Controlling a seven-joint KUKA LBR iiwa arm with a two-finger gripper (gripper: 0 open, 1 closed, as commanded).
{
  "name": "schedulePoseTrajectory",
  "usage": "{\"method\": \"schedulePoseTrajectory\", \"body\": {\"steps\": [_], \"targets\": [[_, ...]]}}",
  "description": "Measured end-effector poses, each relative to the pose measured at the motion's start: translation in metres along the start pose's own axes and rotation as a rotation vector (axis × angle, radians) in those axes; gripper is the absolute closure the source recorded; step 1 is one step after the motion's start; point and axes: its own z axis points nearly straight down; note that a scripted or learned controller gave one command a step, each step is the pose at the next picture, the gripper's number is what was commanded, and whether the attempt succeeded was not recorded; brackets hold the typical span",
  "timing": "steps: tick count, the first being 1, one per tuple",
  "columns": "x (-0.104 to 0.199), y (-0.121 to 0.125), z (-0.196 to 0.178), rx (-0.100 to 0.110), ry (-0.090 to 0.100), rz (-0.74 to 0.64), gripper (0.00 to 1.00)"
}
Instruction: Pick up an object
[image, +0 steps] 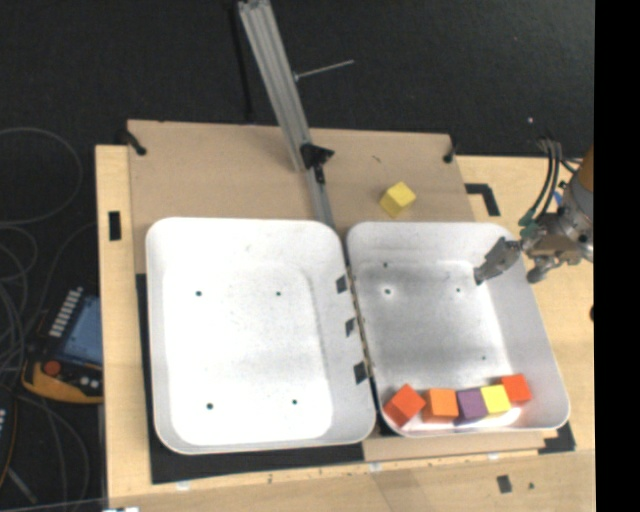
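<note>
- While the camera view looks down, a tan bench (230, 170) carries two white bins: left bin (160, 300), right bin (530, 340).
- Gripper (497, 262) hangs over the right bin's far right corner; arm cut off, finger state impossible to tell.
- Five blocks (460, 402) line the right bin's near edge; a yellow block (397, 198) sits on the bench beyond.
- No readable writing.

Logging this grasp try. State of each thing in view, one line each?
gripper: over the right bin's upper right edge, nothing seen in it
right bin: holds five blocks
block row: orange, orange, purple, yellow, orange-red, side by side along the near wall
yellow block: on the bench, outside both bins
left bin: flat on the bench beside the right bin
</note>
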Motion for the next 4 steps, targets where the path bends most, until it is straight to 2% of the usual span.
{"method": "schedulePoseTrajectory", "body": {"steps": [1, 2, 3, 4], "targets": [[-0.001, -0.041, 0.047, 0.007, 0.000, 0.003, 0.00], [0.055, -0.007, 0.177, -0.001, -0.003, -0.002, 0.00], [0.102, 0.109, 0.174, -0.006, -0.001, -0.006, 0.00], [0.160, 0.095, 0.070, -0.007, 0.001, -0.005, 0.00]]}}
